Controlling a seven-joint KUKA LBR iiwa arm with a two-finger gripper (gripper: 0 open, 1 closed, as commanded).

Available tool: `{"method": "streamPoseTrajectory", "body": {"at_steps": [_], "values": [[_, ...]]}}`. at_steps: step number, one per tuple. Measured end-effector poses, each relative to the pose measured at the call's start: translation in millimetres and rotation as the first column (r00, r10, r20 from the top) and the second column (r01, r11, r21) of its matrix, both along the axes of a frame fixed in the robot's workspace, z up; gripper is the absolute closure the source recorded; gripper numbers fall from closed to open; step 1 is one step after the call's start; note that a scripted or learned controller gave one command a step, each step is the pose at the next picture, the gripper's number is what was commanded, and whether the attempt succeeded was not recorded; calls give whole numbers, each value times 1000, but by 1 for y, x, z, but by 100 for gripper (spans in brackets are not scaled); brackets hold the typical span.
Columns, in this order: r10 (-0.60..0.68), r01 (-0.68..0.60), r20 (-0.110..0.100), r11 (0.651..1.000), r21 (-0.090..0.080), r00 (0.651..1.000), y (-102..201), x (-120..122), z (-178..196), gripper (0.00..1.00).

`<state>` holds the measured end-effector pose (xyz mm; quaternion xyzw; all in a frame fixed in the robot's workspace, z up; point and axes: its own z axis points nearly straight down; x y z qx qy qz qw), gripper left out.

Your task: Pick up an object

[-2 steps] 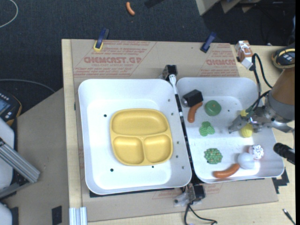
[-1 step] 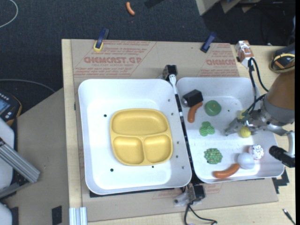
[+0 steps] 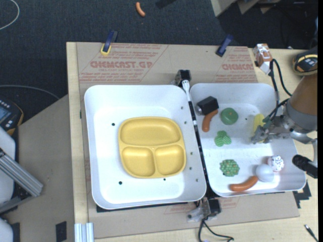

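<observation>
The right bin holds several small items. A black block and a short orange sausage lie at its upper left, beside a round green piece. Lower down are a leafy green piece and a bumpy green piece. A white ball, a spotted white piece and a longer orange sausage sit near the front edge. My gripper is low inside this bin at its right side, just below a small yellow piece. Nothing visibly hangs from it.
The left bin carries a yellow divided plate. The grey arm comes in over the right bin's right rim. Clamps and cables sit along the cardboard base. An orange piece lies on the dark floor beyond.
</observation>
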<state>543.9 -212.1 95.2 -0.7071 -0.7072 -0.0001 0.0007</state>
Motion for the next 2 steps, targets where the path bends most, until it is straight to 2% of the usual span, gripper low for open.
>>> {"method": "streamPoseTrajectory", "body": {"at_steps": [2], "values": [[-1,1,6,1000,-4,1000,2,-9,94,100]]}}
